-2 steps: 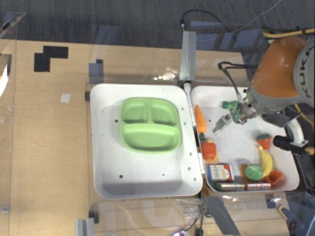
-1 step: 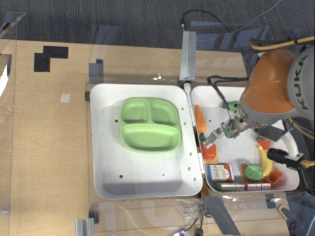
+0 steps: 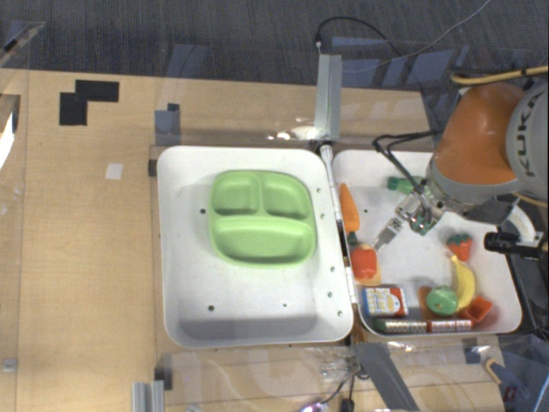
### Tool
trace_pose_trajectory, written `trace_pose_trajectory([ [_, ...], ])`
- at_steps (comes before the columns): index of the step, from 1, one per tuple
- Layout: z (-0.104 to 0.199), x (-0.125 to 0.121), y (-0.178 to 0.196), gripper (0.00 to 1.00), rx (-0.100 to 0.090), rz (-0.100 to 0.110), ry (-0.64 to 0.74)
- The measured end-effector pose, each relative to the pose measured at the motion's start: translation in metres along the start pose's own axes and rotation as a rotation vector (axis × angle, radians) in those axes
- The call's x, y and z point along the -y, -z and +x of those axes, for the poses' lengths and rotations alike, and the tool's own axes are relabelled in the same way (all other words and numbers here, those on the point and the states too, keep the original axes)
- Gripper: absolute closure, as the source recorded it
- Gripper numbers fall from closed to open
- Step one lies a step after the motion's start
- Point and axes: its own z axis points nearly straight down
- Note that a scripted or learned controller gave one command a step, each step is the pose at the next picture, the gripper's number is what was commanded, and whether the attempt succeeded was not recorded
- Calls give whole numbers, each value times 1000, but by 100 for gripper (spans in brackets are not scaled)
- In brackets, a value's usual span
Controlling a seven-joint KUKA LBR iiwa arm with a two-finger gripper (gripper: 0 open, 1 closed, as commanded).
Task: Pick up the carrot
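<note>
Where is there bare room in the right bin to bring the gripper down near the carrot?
Bare floor lies between the orange carrot along the left wall and the two-finger gripper, up toward the back wall. The front is crowded: orange block, small box, green round toy, yellow banana.

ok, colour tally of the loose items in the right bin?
Orange, 3: carrot, block, piece
Green, 2: round fruit, small piece
Yellow, 1: banana
Red, 2: strawberry-like piece, box
Flat bars at the front edge, 2, colour unclear
Total: 10
</note>
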Motion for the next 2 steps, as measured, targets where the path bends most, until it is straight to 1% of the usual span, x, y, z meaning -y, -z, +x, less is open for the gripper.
trace_pose_trajectory([
  [1, -22, -25, -46, 0, 12, -8, 166],
  [2, -23, -27, -34, 100, 15, -13, 165],
])
